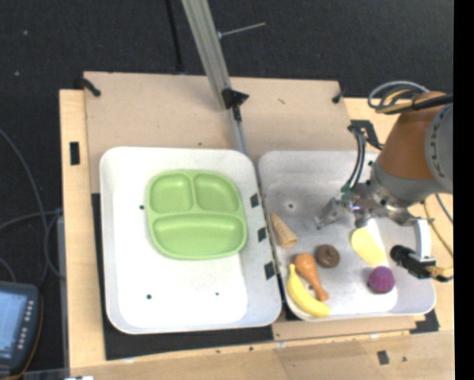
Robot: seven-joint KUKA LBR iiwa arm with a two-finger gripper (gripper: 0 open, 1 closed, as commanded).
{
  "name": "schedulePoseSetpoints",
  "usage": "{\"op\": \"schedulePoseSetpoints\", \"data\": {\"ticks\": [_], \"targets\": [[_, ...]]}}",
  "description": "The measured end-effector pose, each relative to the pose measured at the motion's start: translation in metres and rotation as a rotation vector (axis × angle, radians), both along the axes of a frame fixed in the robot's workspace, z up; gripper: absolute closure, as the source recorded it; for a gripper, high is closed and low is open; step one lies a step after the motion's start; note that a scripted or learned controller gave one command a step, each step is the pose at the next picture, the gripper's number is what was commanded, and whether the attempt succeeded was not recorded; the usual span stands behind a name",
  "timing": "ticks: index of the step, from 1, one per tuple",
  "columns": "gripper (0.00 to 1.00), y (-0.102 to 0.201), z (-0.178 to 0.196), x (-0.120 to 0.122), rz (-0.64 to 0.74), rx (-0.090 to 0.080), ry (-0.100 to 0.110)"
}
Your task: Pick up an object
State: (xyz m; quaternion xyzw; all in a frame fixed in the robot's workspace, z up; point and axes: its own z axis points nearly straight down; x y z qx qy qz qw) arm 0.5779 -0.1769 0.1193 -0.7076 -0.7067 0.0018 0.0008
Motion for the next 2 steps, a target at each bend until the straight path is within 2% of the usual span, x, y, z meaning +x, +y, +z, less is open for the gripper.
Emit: {"op": "schedulePoseSetpoints", "data": {"ticks": [1,2], "targets": [[0.0,-0.001,-0.019,0.0,-0.001,-0.001,-0.003],[1.0,-0.002,-0.007,0.001,-0.006,0.0,-0.008]]}}
